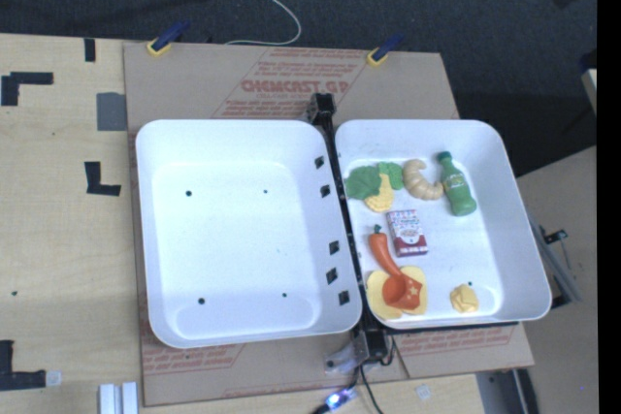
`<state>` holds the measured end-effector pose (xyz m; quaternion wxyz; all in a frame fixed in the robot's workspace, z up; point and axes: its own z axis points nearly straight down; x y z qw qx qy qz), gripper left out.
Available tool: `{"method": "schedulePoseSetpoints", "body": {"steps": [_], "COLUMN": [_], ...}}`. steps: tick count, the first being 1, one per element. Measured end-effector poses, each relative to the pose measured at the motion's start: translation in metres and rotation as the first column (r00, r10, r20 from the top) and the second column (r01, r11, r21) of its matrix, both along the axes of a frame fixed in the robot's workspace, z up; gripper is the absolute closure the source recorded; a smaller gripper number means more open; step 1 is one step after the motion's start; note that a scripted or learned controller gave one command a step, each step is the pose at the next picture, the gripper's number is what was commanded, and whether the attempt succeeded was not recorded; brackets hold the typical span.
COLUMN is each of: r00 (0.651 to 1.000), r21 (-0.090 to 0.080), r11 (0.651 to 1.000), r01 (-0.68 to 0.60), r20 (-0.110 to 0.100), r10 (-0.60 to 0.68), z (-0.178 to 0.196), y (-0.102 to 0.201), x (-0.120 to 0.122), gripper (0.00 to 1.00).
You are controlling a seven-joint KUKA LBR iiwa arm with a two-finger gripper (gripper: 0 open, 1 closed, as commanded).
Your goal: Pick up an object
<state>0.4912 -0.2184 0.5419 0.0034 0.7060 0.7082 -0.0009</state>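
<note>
The right bin (514,208) holds several toy food items. A green bottle (456,183) lies at the back right, with a tan croissant-like piece (420,177) just left of it. A green leafy piece (367,180) and a yellow piece (380,201) sit near the bin's left wall. A small red and white box (407,233) lies in the middle. An orange carrot-like piece (385,252) points toward a red piece on a yellow one (397,293) at the front. A small yellow lump (465,299) rests at the front right.
The left bin (233,228) sits beside the right one, joined by black clips (335,247) along the shared wall. Both stand on a cardboard sheet (291,82) held by blue and yellow clamps (167,38). A cable (277,0) runs across the dark floor behind.
</note>
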Motion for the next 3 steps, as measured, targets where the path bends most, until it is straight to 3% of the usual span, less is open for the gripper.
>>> {"method": "schedulePoseSetpoints", "body": {"steps": [3], "r00": [1.000], "r21": [-0.004], "r11": [1.000], "r01": [-0.003], "r20": [0.003], "r10": [0.003], "z": [0.030], "y": [0.001], "x": [0.002], "gripper": [1.00]}}
